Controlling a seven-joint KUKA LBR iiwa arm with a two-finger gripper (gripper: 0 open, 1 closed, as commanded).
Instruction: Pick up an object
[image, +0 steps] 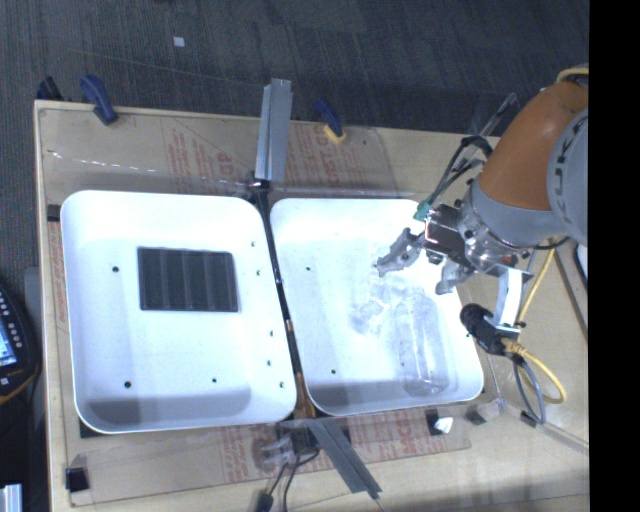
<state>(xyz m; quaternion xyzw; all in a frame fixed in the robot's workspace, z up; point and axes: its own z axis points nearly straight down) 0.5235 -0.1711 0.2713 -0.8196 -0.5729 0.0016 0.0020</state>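
Poised over the upper right part of the right bin (322, 300), just inside its far-right rim: the gripper (422, 266), fingers (397, 254) splayed apart, released, with nothing clasped between them. Behind it, reaching in from the view's right, the grey arm with its orange band (535, 135), overhanging that rim and the bare bench (150, 150) beyond.

Below and slightly toward the view's left of the claw, on the bin floor: a clear bottle (421, 345), lying lengthwise toward the near wall, close to the right wall. Just beside it, nearer mid-bin, a second clear, crumpled-looking piece (372, 306); too glassy to tell whether touching the bottle. Open white floor across the left half of this bin, up to the divide between the two bins.

In the left bin (100, 330), well apart from the arm: a dark ribbed rectangular block (188, 279), lying flat near the centre, clear of all four walls, with wide room on every side.

Along the bench's far edge: two blue clamps (98, 100) (330, 118) and an upright grey metal bar (273, 125) at the bins' shared seam. Beside the right bin's near right corner, looped cables (530, 385).
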